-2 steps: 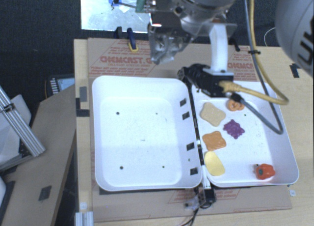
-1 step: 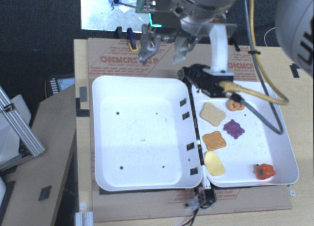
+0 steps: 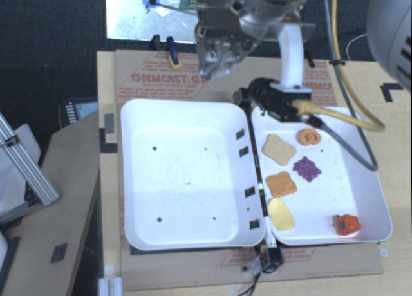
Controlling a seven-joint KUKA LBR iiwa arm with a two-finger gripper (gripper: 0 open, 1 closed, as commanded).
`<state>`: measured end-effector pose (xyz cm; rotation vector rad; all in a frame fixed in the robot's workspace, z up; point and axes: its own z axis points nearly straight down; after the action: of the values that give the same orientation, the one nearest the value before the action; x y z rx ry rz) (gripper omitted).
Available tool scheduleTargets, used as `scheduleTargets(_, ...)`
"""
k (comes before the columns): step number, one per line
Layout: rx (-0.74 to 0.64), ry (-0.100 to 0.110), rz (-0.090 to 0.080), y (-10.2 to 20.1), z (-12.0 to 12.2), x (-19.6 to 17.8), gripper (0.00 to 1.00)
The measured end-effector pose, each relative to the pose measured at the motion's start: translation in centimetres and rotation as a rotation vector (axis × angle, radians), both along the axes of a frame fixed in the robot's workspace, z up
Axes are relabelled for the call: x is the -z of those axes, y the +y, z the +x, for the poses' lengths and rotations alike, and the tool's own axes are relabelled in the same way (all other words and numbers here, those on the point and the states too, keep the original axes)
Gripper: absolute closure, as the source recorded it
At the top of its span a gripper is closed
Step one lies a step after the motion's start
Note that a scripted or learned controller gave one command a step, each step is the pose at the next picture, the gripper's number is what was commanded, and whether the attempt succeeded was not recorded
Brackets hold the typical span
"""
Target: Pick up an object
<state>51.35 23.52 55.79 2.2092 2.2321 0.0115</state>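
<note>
Fingers of the grey two-finger gripper (image 3: 214, 63) are blurred against the wrist housing, so whether they are parted or closed cannot be told. The gripper is held high above the far edge of the worktop (image 3: 77, 159), well apart from the six small toy-food pieces lying in the right white bin (image 3: 370, 192).

The tan bread-shaped piece (image 3: 279, 149) is judged the easiest target. It is probably light, soft foam or plastic, lying flat, and is best taken across its narrower sides. The orange flat slab (image 3: 281, 184) and the pale yellow piece (image 3: 281, 214) are set close to the dividing wall, where room is short. The purple grape cluster (image 3: 307, 169), the orange ring (image 3: 309, 137) and the red rounded piece (image 3: 347, 224) are more open. The left white bin (image 3: 138, 224) lies alongside on printed cardboard (image 3: 154, 76); smooth bin floors may let pieces slide.
</note>
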Motion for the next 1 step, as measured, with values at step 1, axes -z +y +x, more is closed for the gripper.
scheduleTargets(1,-0.001,0.001,0.000,-0.01,0.00,0.05,0.00)
